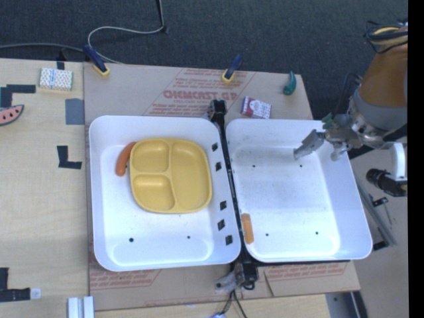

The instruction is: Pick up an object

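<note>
Orange carrot by right bin's left wall, apart from parted, empty jaws.

Grey arm with orange band low at right, pincer angled leftward, one finger visible.

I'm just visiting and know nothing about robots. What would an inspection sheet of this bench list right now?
Surface: two white bins, left bin and right bin, on cardboard.
Job's things: yellow divided plate and orange sausage in left bin; small orange piece in right bin.
Clutter: red packet, clamps.
Grippers: gripper above right bin's upper right, holding nothing visible.
Cables: grey cable behind bench.
Surroundings: dark carpet, wooden table on the left.
</note>
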### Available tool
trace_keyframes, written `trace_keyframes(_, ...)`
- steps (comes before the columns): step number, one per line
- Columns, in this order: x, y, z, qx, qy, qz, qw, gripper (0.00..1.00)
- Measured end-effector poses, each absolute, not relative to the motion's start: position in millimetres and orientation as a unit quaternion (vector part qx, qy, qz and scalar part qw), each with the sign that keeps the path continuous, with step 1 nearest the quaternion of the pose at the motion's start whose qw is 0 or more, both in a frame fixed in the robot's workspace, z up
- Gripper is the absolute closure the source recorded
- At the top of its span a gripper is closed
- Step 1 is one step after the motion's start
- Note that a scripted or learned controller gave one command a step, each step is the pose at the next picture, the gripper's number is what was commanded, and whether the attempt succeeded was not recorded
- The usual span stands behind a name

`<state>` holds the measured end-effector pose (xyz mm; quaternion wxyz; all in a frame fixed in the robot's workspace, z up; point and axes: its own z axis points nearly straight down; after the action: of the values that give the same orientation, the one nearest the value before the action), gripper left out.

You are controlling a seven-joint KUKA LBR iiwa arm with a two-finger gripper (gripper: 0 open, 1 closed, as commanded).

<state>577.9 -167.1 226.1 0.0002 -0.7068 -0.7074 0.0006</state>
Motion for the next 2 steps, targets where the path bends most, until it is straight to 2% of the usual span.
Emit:
trace_keyframes(1,575.1,-111.9,138.9,-0.706,-0.708,0.0009,0.002,0.00)
trace_keyframes(2,634.1,-92.6,93.8,-0.707,-0.708,0.0005,0.001,0.00)
